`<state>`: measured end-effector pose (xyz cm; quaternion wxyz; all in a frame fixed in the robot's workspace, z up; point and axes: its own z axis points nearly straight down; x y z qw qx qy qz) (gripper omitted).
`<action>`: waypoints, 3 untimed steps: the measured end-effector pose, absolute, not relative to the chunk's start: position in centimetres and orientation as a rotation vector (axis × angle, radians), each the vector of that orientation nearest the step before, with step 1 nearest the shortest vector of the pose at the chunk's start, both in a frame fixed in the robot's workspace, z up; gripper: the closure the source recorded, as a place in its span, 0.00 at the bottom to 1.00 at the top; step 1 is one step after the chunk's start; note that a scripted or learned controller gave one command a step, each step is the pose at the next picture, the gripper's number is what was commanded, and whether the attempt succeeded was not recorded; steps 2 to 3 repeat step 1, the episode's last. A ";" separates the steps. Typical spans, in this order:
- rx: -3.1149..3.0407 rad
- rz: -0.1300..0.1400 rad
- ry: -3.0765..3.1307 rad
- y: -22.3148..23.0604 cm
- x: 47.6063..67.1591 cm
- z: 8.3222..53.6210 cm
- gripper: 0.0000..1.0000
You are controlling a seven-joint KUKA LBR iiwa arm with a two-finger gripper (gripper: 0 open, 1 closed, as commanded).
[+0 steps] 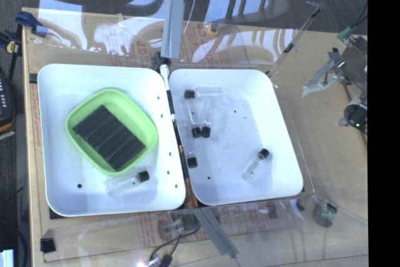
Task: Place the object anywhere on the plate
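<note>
Here, two shallow white bins sit side by side on the wooden bench point(325, 153). The left bin point(56, 191) holds a lime-green plate point(134, 106) with a dark ribbed insert point(109, 137) lying across its middle. Just beside the plate's lower corner, on the bin floor, lies a clear vial with a black cap point(128, 182), on its side, apart from the plate's rim. The right bin point(284, 178) holds several more clear black-capped vials: one near the top point(201, 94), a pair of caps close together left of centre point(200, 132), one small cap lower left point(192, 162), and one tilted vial toward the lower right point(256, 163). No writing or brand on any of these can be read; they are too small. At the right edge, some grey and metal hardware point(347, 75) is partly visible over the bench, well apart from both bins; whether that is the gripper cannot be told.
</note>
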<state>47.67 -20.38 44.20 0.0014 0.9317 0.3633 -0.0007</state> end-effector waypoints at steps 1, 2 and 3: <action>2.989 0.001 0.954 -20.5 47.7 44.2 0.00; 2.989 0.001 0.954 -20.5 47.7 44.2 0.00; 2.989 0.001 0.954 -20.5 47.7 44.2 0.00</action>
